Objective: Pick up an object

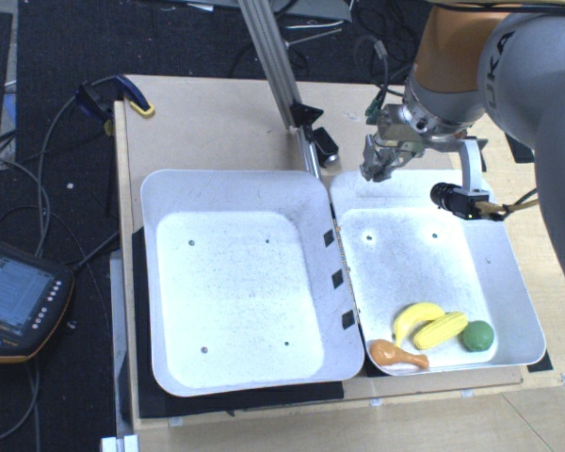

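Note:
The right bin [494, 252] holds a small cluster at its front edge: a yellow banana [412, 319], a yellow corn cob [440, 330] lying against it, a green ball [477, 336] to the right, and an orange drumstick-shaped toy [397, 354] at the front. My gripper [377, 168] hangs above the back left corner of the right bin, far from those objects. It points down and to the left, and nothing is seen between its fingers.
The left bin [160, 252] sits beside the right one, with black clips [339, 276] along their shared wall. A slanted metal pole [273, 55] rises behind the bins. A teach pendant [14, 299] lies off the bench at left.

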Robot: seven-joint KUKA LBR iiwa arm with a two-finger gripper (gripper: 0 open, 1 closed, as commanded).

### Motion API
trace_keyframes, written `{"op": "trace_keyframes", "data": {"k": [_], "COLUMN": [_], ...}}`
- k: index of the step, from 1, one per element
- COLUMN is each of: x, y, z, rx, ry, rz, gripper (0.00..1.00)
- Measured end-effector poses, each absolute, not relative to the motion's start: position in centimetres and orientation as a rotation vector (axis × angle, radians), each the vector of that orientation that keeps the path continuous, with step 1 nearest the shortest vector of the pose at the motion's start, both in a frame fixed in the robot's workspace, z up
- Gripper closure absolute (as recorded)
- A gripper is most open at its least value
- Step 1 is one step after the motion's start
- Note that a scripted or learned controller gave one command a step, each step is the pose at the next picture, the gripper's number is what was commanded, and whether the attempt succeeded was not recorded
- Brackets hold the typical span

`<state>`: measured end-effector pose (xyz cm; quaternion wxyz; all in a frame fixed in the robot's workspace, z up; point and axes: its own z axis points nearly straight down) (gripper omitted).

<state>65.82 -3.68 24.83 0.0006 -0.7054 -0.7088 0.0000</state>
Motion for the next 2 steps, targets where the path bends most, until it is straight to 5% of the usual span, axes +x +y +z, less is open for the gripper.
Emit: {"op": "trace_keyframes", "data": {"k": [2], "x": [66.4], "y": [8.1], "z": [24.2], "rx": [-2.215], "ry": [-2.227], "rz": [-0.002], "gripper": [1.0]}}
